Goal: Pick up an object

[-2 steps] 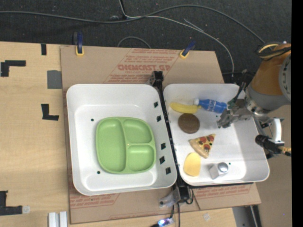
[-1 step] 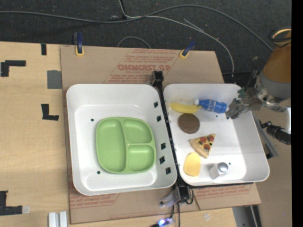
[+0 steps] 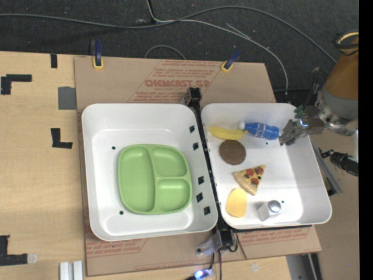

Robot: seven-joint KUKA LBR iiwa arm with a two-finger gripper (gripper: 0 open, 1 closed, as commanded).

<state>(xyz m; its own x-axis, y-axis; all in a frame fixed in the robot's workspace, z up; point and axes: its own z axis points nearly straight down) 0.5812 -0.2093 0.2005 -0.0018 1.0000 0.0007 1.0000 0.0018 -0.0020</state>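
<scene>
1. Hand point(image 3: 289, 134) sits low at the right bin's point(image 3: 309, 174) far right edge; grip state unclear, can't tell.
2. Blue bottle point(image 3: 260, 130) lies just beside it, probably the target, ungrasped.

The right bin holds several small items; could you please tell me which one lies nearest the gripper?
The blue bottle, lying on its side at the bin's far edge, just left of the gripper. The banana, brown disc, pizza slice and others lie farther away.

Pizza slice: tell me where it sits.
The pizza slice lies in the right bin, near its middle, just below the brown cookie and above the yellow piece.
</scene>
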